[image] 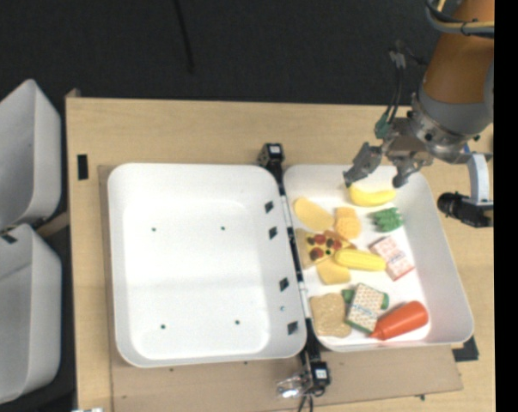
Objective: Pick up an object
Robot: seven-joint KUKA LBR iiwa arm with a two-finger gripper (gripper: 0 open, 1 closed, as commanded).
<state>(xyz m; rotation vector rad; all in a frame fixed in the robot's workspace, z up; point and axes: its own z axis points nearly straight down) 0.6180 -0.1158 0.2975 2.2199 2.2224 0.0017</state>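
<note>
The 2 fingers (359,168) stand spread wide, gripping nothing. The curved yellow plastic banana (372,196) lies just below and between them, its long axis running roughly across their gap.

A pale wooden tabletop (190,131) carries two shallow white bins side by side. The left bin (121,256) has a few small dark dots on its floor. The right bin (452,303) touches it along a shared middle edge, where small black clips (286,257) sit in a row. A black clamp (271,154) stands at the far end of that seam, and another fitting with bare metal (303,383) at the near end. White moulded shapes (14,247) lie off the tabletop's left edge. A black mark (82,166) sits near the left rim of the tabletop. Behind the tabletop the ground is dark (198,33).
</note>
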